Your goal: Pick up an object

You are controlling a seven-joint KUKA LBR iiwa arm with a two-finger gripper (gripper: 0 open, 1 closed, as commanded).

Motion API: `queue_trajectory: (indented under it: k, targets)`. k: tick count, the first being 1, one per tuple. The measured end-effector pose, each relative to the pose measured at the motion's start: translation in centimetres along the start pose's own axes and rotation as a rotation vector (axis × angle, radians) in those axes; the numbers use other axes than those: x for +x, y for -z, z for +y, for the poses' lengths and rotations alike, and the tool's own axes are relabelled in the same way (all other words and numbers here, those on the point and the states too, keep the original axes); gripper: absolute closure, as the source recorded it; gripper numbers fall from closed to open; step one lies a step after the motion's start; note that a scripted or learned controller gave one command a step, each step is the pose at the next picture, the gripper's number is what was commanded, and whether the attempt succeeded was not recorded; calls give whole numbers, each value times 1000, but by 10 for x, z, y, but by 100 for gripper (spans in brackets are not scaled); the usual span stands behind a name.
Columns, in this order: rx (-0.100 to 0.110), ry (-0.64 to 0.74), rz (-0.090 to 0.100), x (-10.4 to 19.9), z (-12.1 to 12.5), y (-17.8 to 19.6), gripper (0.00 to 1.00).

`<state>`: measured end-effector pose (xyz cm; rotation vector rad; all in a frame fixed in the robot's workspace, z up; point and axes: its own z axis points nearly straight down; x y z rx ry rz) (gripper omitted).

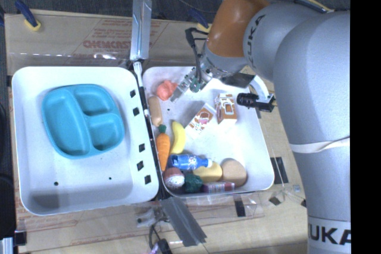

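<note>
The right bin point(253, 154) holds many small toy foods. A pink shrimp-like piece point(166, 90) lies at its upper left, with a tan sausage point(155, 109) just below. A yellow banana point(177, 136) and an orange carrot point(163, 150) lie along the left side. Two small cartons point(202, 118) point(226, 108) sit mid-bin. A blue bottle point(189, 162), a yellow piece point(209, 172) and a tan bun point(234, 171) crowd the bottom edge. My gripper point(189, 83) hangs low over the bin's upper part, just right of the pink piece, with nothing visibly held.
The left bin point(30, 187) holds a blue divided plate point(83, 119). A metal divider strip point(140, 33) stands between the bins at the back. The grey arm point(297, 50) covers the right side. Cardboard lines the bench behind the bins.
</note>
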<state>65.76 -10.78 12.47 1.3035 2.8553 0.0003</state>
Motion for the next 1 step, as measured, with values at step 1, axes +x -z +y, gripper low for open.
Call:
queue_trajectory:
  k: [1]
  targets:
    - [-4,-346,-2,48,2,132,100]
